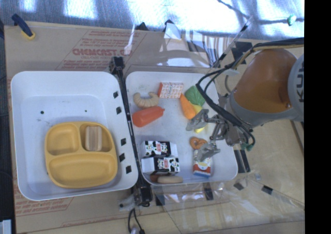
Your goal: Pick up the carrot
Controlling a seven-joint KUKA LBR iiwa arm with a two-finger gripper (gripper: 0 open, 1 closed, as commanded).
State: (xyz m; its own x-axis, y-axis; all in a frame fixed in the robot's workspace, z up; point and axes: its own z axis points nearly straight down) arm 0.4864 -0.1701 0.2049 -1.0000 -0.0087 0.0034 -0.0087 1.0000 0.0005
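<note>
Fingers (198, 120) of the gripper (204, 135) spread open over the right bin (227, 168), the carrot (147, 116) lying to their left; beyond, the left bin (26, 93) holds a yellow tray (80, 168).

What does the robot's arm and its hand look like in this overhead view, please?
The arm is grey with a broad, rounded orange band above the wrist. Black cables loop along it towards the wrist. The hand is bare grey metal with two slim fingers.
</note>
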